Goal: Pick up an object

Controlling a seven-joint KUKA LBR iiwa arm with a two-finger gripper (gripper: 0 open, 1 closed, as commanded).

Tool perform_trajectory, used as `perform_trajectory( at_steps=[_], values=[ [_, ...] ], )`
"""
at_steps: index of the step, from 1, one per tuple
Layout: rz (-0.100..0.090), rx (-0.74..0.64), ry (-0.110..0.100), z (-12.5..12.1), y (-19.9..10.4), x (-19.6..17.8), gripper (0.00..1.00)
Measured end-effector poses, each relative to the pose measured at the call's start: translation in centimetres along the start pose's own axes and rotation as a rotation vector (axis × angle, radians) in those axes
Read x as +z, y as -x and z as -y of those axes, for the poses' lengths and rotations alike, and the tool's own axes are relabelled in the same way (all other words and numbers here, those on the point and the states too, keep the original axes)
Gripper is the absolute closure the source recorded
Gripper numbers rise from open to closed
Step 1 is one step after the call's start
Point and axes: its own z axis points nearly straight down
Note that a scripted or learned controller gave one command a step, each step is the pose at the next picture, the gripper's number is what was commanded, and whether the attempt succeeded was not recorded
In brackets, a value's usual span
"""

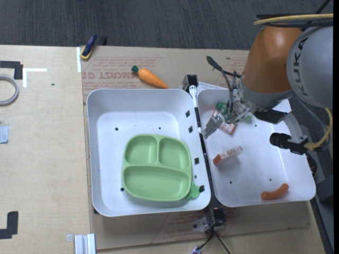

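My gripper [226, 120] hangs over the back left part of the right bin [296, 194], below the orange band of the arm. A small red and white item [229, 127] sits right at its tip; whether it is held I cannot tell. A red and white packet [228, 155] lies on the bin floor just in front of the gripper. An orange sausage-shaped toy [274, 191] rests near the bin's front right corner.
The left bin [100, 142] holds a green divided plate [157, 168]. A toy carrot [150, 76] lies on the cardboard behind the left bin. A blue and yellow clip [88, 46] sits at the cardboard's back left corner. Clamps join the bins along the middle.
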Motion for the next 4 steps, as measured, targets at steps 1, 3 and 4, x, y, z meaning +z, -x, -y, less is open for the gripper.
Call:
perform_trajectory(
  at_steps=[1,3,4],
  values=[
    [0.002,-0.264,0.002,-3.4,0.2,0.0,0.0],
    [0.0,-0.41,0.001,5.6,-5.8,0.0,0.0],
    [0.002,-0.623,0.003,-1.9,-4.0,0.0,0.0]
  ],
)
